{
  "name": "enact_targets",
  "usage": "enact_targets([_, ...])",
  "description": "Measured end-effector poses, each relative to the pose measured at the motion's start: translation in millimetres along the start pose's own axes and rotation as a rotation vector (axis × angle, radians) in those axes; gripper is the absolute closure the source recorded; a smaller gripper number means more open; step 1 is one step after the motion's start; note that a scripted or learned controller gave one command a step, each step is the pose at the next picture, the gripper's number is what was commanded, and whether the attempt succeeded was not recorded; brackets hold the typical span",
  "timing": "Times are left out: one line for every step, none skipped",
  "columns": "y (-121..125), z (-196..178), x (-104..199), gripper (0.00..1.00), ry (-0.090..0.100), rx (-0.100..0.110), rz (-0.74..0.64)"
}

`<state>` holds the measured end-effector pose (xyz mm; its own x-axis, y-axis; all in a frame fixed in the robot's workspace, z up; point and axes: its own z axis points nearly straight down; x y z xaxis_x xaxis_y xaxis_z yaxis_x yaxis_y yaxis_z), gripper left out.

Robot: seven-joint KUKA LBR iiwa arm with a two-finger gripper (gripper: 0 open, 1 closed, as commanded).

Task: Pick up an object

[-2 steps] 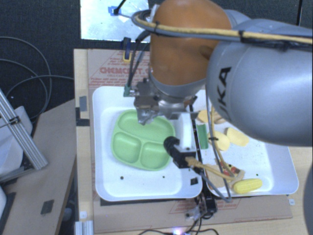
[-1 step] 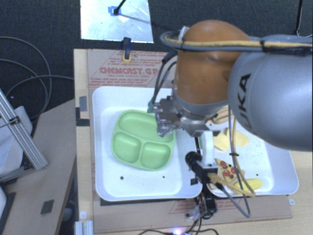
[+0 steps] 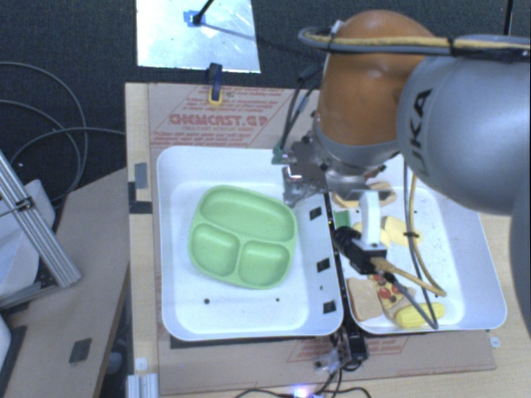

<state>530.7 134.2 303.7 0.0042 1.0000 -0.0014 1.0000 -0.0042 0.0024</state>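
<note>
While you cannot tell whether the claw (image 3: 296, 187) is released or clenched, you can see it hanging over the ridge between the two bins, toward their 12 o'clock end. Nothing shows between its tips.

For writing, you can read red letters, "CHEMCAST GP", on the brown board (image 3: 241, 118) under the bins. The letters "KA" stand in black on the grey arm (image 3: 465, 131).

Count one green plate (image 3: 243, 237) with three compartments. It lies flat in the left bin (image 3: 178, 305), at about 7 o'clock from the claw and apart from it.

In the right bin (image 3: 473, 280), at 3 o'clock from the left one, you can count three small things clear of the arm:
- one pale yellow piece (image 3: 397, 230) near the middle
- one tan slab with red spots (image 3: 369, 295) toward 6 o'clock
- one yellow cob (image 3: 415, 313) just beside the slab, at its 3 o'clock

More may lie hidden beneath the arm.

One blue and yellow clip (image 3: 215, 85) grips the board's 12 o'clock edge. One shiny sheet (image 3: 199, 23) lies beyond it, and the pale desk (image 3: 91, 247) shows at 9 o'clock.
</note>
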Motion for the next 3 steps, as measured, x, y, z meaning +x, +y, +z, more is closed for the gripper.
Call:
enact_targets([18, 190, 17, 1.0, 0.003, -0.009, -0.003])
enact_targets([81, 161, -18, 1.0, 0.0, -0.007, -0.001])
enact_targets([-20, 211, -14, 1.0, 0.002, -0.008, -0.005])
